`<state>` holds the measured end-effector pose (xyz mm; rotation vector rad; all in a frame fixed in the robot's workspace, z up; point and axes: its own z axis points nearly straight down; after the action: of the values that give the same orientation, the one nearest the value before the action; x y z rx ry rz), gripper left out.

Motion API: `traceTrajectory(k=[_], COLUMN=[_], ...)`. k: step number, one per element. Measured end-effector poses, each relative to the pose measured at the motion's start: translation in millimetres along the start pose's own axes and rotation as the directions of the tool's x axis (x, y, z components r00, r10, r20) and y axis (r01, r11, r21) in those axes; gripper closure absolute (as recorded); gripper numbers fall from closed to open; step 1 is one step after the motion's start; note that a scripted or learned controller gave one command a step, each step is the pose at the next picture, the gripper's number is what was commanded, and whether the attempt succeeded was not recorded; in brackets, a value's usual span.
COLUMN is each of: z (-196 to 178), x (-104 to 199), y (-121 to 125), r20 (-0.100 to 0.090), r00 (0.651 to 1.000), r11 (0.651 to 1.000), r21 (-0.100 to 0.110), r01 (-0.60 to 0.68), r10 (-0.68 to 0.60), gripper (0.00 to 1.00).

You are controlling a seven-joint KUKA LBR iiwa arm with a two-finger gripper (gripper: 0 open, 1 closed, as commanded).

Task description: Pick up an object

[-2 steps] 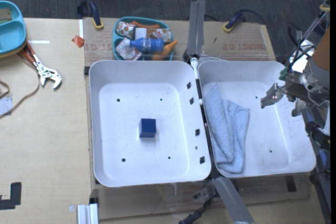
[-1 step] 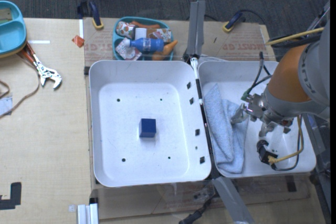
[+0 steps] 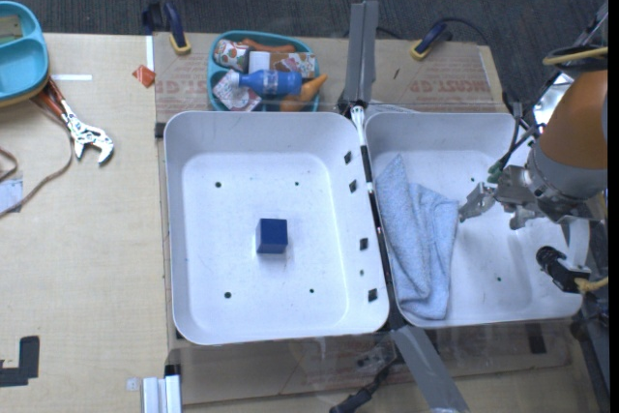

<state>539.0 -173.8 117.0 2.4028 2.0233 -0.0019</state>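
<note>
one fixed camera overhead, slanting down on both white bins (image 3: pixel 184 237).

Light wooden bench (image 3: pixel 87 285) carries two shallow white plastic bins side by side: left bin (image 3: pixel 184 237), right bin (image 3: pixel 503 305). Behind the left bin, a teal oval tray (image 3: pixel 221 48) of mixed small items. Far left: a light-blue dish (image 3: pixel 24 63) at the edge, a silver adjustable wrench (image 3: pixel 87 138) near it.
</note>
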Motion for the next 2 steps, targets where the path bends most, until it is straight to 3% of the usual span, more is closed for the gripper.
traceTrajectory(k=[1, 2], z=[-53.2, -90.6], x=[-31.7, -20.0], y=[43.0, 8.7], r20=[0.001, 0.001], r00=[0.976, 0.873], r11=[0.976, 0.873], r21=[0.0, 0.003], r01=[-0.217, -0.488], r10=[0.217, 0.488], gripper=[0.0, 0.0])
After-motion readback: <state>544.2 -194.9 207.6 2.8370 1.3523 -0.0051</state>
